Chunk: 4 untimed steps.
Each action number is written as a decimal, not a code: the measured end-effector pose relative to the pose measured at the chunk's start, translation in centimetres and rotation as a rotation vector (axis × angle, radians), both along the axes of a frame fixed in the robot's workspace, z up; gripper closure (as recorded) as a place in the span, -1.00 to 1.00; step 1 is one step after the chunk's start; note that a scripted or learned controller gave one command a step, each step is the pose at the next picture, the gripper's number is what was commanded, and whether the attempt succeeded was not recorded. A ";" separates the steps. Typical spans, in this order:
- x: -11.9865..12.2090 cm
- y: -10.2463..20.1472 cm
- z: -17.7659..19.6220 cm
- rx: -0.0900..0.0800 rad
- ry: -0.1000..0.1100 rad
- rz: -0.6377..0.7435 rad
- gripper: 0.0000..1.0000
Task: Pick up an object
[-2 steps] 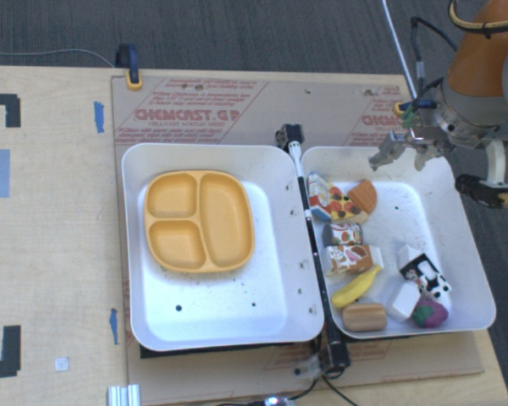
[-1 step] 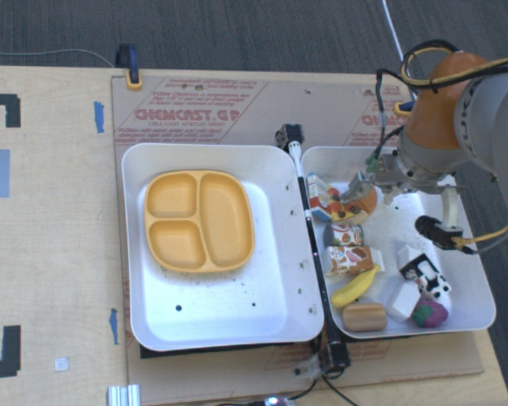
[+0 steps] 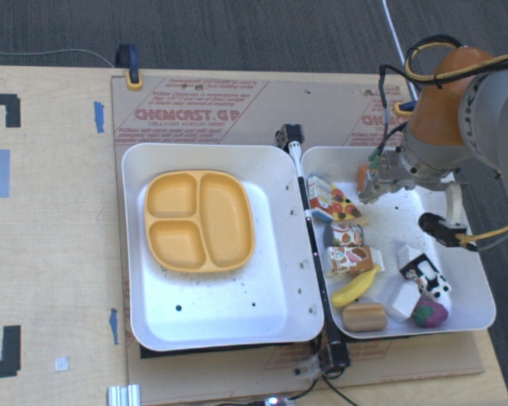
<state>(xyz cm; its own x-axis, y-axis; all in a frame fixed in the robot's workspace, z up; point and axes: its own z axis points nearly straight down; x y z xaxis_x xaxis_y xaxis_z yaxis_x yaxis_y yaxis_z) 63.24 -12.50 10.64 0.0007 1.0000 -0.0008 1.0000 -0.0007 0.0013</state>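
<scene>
the left bin (image 3: pixel 152 311) holds a yellow divided plate (image 3: pixel 200 221), stiff and broad, lying flat and well apart from the tool; its raised rim would be the only place to take it. the likelier candidates crowd the left side of the right bin (image 3: pixel 478 299). a printed snack packet (image 3: pixel 332 200) lies nearest the divider, probably light and crinkly, so a pinch across its narrow width looks best. below it sits a small juice carton (image 3: pixel 349 259), likely light and fairly stiff, with flat sides to grip. a banana (image 3: pixel 356 288), probably a light plastic toy with a smooth skin, lies just below, and a brown bread-like block (image 3: pixel 364 316) beside the front wall. further right are a white block (image 3: pixel 404 299) and a purple fruit (image 3: pixel 430 312). the tool (image 3: pixel 374 184) hangs over the upper part of the right bin, just right of the snack packet and above the carton; whether it is spread or closed cannot be told, and nothing is seen gripped in it.
</scene>
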 end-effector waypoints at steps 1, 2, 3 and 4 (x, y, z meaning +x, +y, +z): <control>0.0 0.0 0.0 0.000 0.000 0.000 -1.00; -10.4 2.6 -1.7 -0.001 -0.008 0.000 -1.00; -14.4 2.9 -1.7 -0.003 -0.016 0.001 -1.00; -14.2 2.6 -0.6 -0.011 -0.026 -0.003 1.00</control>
<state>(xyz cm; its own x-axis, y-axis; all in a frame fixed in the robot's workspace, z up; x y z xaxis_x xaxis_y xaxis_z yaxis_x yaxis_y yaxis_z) 49.06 -9.94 10.05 0.0040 0.9999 -0.0114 0.9996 -0.0037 0.0270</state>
